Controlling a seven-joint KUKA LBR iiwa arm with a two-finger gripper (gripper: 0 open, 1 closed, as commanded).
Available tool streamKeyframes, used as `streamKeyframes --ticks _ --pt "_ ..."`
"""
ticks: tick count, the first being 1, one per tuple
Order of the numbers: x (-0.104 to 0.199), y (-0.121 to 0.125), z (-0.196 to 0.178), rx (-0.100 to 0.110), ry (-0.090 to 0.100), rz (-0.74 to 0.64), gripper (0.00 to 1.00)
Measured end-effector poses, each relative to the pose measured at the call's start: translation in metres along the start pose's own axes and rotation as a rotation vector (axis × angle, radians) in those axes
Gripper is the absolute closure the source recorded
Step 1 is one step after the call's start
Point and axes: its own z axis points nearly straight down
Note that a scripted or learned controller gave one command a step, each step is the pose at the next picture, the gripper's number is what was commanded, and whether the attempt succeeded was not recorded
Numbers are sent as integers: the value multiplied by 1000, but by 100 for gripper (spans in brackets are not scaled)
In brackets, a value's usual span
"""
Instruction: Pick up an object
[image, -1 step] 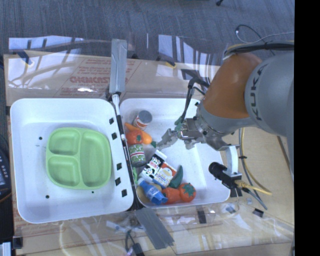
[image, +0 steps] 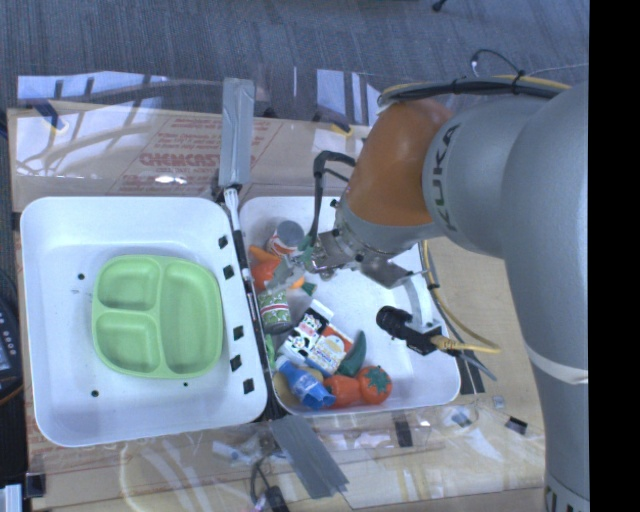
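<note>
Glossy grey arm (image: 500, 170) with rounded orange band reaching into the right white bin (image: 440, 372); gripper (image: 305, 258) low among cluttered objects near a small cylindrical can (image: 287, 237), its state impossible to tell. Printed carton (image: 318, 340), red tomato-shaped toy (image: 374, 384) and blue piece (image: 303, 385) along the near wall; left bin (image: 60, 400) holding a matte green three-compartment tray (image: 158, 316).

Gripper (image: 312, 258) fingers hidden among toys (image: 300, 300)
</note>
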Motion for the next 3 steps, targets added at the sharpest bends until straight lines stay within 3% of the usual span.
streamKeyframes --ticks 1,2,3 --pt "-47 2 74 -31 -10 64 0" --pt "-85 67 93 -14 -11 48 0" --pt "-80 58 78 -5 -2 -68 0"
